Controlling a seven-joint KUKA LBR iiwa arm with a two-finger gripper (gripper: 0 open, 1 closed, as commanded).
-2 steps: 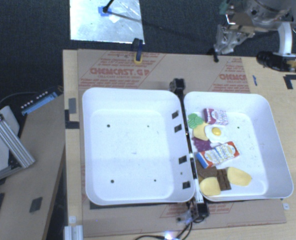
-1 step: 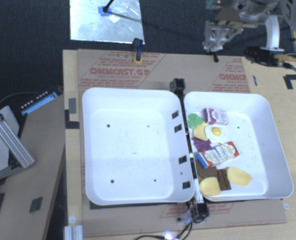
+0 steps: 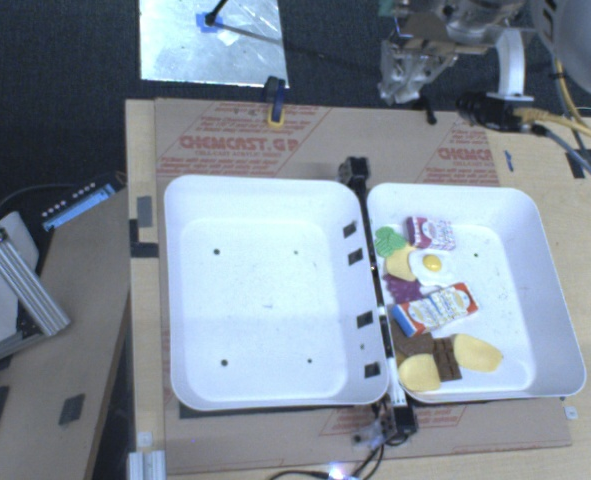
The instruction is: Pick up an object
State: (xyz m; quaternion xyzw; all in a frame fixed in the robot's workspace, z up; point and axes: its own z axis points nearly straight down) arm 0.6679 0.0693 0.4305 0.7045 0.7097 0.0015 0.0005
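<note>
The right bin (image 3: pixel 535 268) holds a cluster of small items along its left side: a green piece (image 3: pixel 388 239), a purple-and-white packet (image 3: pixel 431 233), a fried-egg toy (image 3: pixel 432 264), a red-and-white packet (image 3: pixel 435 308), a brown block (image 3: pixel 425 350) and two yellow pieces (image 3: pixel 476 353) (image 3: pixel 419 373). My gripper (image 3: pixel 407 76) hangs high above the bench's far edge, well behind the right bin and apart from every item. Nothing shows between its fingers.
The left bin (image 3: pixel 265 288) lies beside the right one, joined by a black clamp strip (image 3: pixel 367 268). A shiny metal sheet (image 3: pixel 213 26) lies at the far left. Cables (image 3: pixel 535 118) trail at the far right. An aluminium frame (image 3: pixel 10 278) stands at the left edge.
</note>
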